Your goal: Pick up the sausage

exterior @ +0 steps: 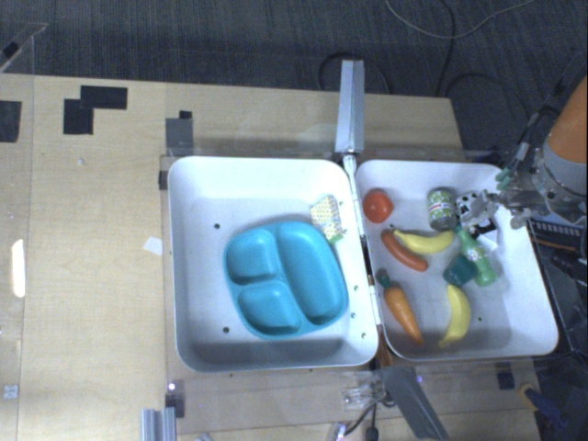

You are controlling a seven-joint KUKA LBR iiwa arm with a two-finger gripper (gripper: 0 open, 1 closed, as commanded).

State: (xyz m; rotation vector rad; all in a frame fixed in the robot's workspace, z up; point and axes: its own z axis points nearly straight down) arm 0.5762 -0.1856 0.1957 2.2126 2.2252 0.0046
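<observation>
The sausage (pixel 405 251) is a short red-orange link lying at a slant in the left half of the right bin (pixel 542 338). A yellow banana (pixel 426 241) lies across its upper end. My gripper (pixel 478 214) hangs over the upper right part of that bin, to the right of the sausage and apart from it. It is next to a green can (pixel 442 208) and above a teal bottle (pixel 470 266).
The right bin also holds a red tomato (pixel 377 206), a carrot (pixel 401 309) and a second banana (pixel 456 315). The left bin (pixel 197 191) holds a blue divided plate (pixel 287 278) and a small patterned item (pixel 327 215) by the dividing wall.
</observation>
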